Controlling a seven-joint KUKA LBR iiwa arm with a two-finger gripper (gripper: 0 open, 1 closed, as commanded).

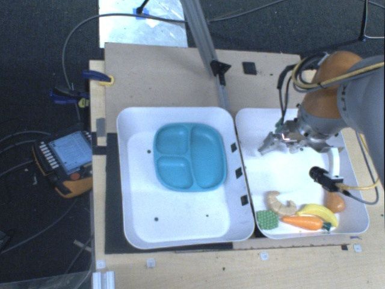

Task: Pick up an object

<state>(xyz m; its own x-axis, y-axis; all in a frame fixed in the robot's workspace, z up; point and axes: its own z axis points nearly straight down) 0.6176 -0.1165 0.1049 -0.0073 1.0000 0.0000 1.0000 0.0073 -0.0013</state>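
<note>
Light: bright, even, from overhead.
Glare: white bins (180,233) near blown out; shiny sheet (141,14) at top washed pale.
Shadows: soft, short, under arm (352,95).
Floor: dark, low detail.
Focus: slightly soft throughout.

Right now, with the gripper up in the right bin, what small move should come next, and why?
Probably a shift toward the bin's near edge. The gripper sits over bare floor in the upper part of the right bin, while the carrot, banana and the other toy foods cluster at the near edge.
</note>
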